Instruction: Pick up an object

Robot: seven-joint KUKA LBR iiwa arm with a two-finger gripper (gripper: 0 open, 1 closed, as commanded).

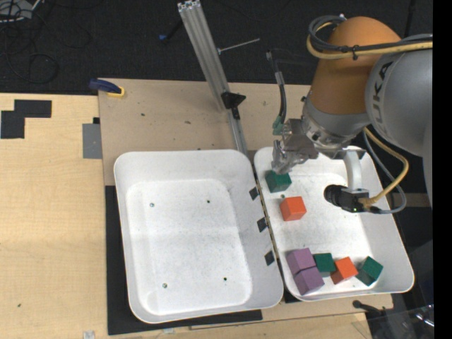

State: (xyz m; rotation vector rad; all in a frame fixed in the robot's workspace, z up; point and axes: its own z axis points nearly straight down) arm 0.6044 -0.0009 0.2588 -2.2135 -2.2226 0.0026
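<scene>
Where the wooden bench (pixel 49 210) fills the left of the view, it carries black patches and a grey one near its far edge, and a small blue-and-yellow tool (pixel 106 86) lies at the corner of the darker board. Next comes the left bin (pixel 185 237), a shallow white tray with a few dark specks on its floor. A ribbed aluminium rail (pixel 208 55) slants down from the top of the frame toward the gap between the trays, where small black clips sit along the shared edge. The right bin (pixel 385 239) holds the blocks: a green block (pixel 278 182) near its far left corner, an orange block (pixel 292 208) just beside and nearer the camera, and along the near edge a purple block (pixel 304 270), a small dark green block (pixel 325 263), a second orange block (pixel 344 269) and another green block (pixel 369 270), set close together in a row. The gripper (pixel 282 162) hangs straight over the far green block, its tips at or just above the top of that block; whether they touch it, and how wide the jaws stand, I cannot tell from this angle. Behind it the grey arm (pixel 406 97) with its orange band (pixel 346 69) reaches in from the right, with yellow and grey cables looping about it.
</scene>
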